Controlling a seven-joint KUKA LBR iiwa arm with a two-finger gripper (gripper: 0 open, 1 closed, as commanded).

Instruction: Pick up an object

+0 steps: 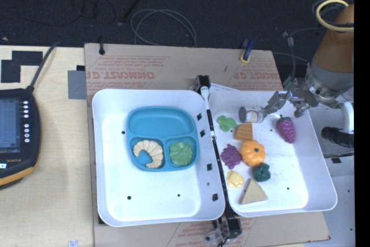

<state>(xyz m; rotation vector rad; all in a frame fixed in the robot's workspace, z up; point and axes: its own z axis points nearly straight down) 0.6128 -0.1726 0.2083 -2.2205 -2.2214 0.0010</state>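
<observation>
Slanted overhead view of both bins (110, 124)

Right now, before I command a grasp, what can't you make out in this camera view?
- The tool: too small and blurred to tell whether it grips anything.
- Small grey object beside the tool: too blurred to identify or to judge contact.
- The arm: cut off by the right edge.
- Pale item at the right bin's lower left: too small to identify.
- Pendant: cut off by the left edge.
</observation>
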